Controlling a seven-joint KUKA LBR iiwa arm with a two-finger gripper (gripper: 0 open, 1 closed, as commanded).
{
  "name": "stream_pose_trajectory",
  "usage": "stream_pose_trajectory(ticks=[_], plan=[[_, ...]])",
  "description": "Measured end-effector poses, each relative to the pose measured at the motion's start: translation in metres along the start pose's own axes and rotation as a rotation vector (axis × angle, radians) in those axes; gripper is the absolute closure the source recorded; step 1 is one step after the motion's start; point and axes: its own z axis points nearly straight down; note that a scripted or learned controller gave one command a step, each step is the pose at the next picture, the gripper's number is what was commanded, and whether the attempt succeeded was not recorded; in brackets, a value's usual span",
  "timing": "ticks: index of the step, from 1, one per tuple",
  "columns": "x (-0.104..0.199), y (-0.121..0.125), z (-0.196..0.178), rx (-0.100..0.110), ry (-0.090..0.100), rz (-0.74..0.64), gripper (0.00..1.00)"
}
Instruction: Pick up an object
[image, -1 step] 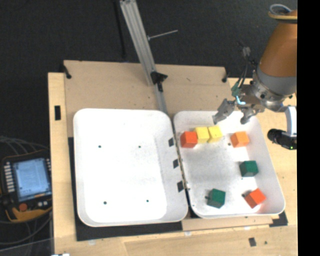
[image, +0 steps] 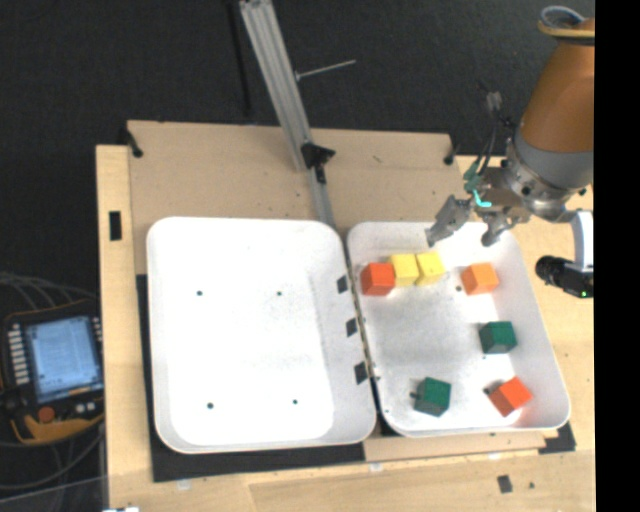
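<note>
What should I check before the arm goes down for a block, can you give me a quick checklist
1. Gripper is above the right bin, over its far rim: ok.
2. Fingers spread apart with nothing between them: ok.
3. A target with free sides: the orange block stands alone nearest the gripper: ok.
4. Row of red block and two yellow blocks looks packed side by side, little room for fingers: not ok.
5. Gripper centred over one block: it hangs over the rim, between the yellow blocks and the orange block: not ok.
6. Height above the blocks: cannot tell from this slanted view.
</note>
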Motion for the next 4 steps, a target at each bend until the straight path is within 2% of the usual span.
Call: stream_pose_trajectory(ticks=[3,4], plan=[[-0.011,-0.019,0.172,0.006,-0.001,0.003,0.00],[-0.011,-0.016,0.157,-0.003,0.000,0.010,1.00]])
